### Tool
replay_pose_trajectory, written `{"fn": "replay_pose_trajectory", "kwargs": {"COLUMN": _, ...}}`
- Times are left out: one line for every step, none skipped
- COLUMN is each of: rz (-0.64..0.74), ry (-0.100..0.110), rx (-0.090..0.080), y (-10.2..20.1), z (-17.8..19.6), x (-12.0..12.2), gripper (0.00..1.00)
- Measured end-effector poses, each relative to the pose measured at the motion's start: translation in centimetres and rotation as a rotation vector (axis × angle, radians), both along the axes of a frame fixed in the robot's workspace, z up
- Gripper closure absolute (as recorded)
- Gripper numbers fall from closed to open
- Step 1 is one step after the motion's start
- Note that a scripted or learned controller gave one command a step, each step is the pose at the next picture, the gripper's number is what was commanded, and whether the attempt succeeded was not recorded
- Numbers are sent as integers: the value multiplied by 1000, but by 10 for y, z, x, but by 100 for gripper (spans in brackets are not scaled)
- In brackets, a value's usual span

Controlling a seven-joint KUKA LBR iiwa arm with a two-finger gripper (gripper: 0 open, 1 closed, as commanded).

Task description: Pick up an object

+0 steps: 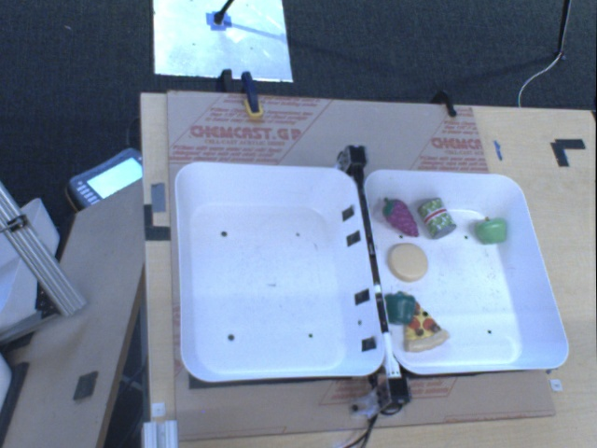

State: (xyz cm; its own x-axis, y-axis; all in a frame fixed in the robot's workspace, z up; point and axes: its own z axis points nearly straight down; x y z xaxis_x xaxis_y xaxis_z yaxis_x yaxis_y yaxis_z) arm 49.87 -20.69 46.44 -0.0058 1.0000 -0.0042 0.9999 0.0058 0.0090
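The toy pizza slice (424, 330) at five o'clock touches a small green toy (401, 305); a grab could slip. I cannot tell the jaws' state.

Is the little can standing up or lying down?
Lying down. The can rests tilted on its side on the right bin's floor.

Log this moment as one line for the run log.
task: pick up an object | right bin: grapes, can, green pepper, round cookie, teal toy, pizza slice | nothing lifted yet
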Motion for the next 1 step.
{"fn": "replay_pose_trajectory", "kwargs": {"rz": -1, "ry": -2, "rx": 0, "y": 0, "z": 74, "x": -12, "gripper": 100}}
